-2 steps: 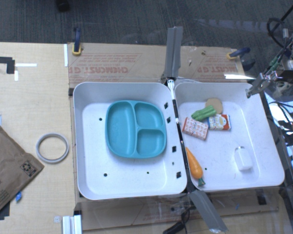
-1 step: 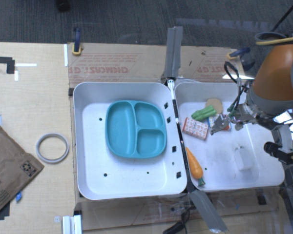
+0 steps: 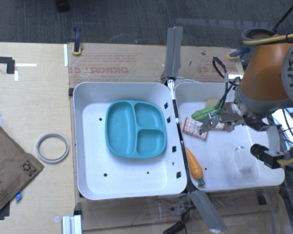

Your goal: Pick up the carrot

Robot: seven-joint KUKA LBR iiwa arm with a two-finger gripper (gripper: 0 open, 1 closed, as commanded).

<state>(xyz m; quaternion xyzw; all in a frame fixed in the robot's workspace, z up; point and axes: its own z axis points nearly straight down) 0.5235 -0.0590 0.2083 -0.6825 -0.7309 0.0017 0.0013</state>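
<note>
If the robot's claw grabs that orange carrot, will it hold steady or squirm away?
The carrot tapers and looks smooth, so it could probably slide out towards its thin end. It looks rounded, so a nudge may roll it. It lies against the right bin's left wall, which likely leaves the gripper little room.

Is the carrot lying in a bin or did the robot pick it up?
Lying in a bin. The carrot rests on the right bin's floor by its left wall, apart from the gripper.
</note>
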